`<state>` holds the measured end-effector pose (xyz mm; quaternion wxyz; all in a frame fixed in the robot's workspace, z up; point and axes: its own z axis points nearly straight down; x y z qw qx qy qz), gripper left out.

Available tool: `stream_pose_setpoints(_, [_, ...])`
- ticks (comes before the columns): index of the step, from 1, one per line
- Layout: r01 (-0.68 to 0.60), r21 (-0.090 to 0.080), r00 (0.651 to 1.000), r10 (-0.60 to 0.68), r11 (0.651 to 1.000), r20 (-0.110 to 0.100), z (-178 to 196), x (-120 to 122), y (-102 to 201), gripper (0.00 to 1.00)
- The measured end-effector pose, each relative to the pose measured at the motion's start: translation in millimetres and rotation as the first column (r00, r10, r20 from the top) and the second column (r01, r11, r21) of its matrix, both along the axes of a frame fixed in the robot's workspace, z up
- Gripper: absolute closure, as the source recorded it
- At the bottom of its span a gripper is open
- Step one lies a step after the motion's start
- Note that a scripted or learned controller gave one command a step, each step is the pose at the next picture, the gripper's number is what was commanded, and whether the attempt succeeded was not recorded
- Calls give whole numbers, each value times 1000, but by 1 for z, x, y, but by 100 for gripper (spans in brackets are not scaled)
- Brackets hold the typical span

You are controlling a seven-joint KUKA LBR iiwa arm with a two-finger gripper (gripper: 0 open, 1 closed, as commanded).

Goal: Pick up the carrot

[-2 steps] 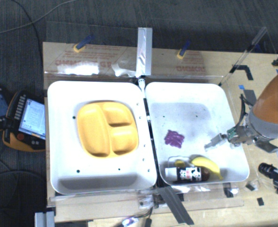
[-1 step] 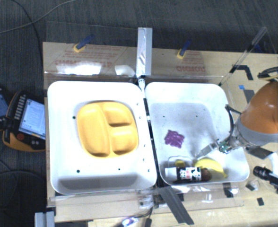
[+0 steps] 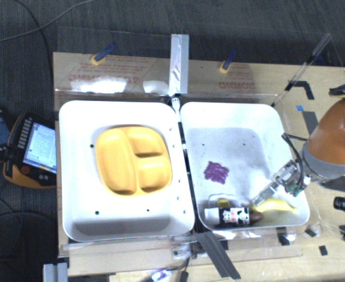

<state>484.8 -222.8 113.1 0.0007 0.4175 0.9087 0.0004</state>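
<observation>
R bin (image 3: 266, 119): purple grapes (image 3: 216, 172) mid; bottle (image 3: 236, 215) lying at front wall; banana (image 3: 276, 205) front-R corner, gripper (image 3: 260, 200) just above it. L bin (image 3: 73, 157): yellow tray (image 3: 134, 159). Carrot: can't make out.

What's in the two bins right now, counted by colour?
Yellow: 2, the divided tray in the left bin and a banana-like piece in the right bin
Purple: 1, the grape bunch
Dark: 1, the bottle lying on its side
Total: 4
</observation>
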Motion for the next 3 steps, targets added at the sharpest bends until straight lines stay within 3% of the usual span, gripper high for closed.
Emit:
stream_pose_setpoints(1, [93, -3, 996, -93, 996, 9, -22, 2, 26, 0])
stream_pose_setpoints(2, [-61, -1, 998, 61, 998, 0, 9, 0, 1, 0])
stream_pose_setpoints(3, [-364, -7, 931, 364, 931, 7, -22, 3, -1, 0])
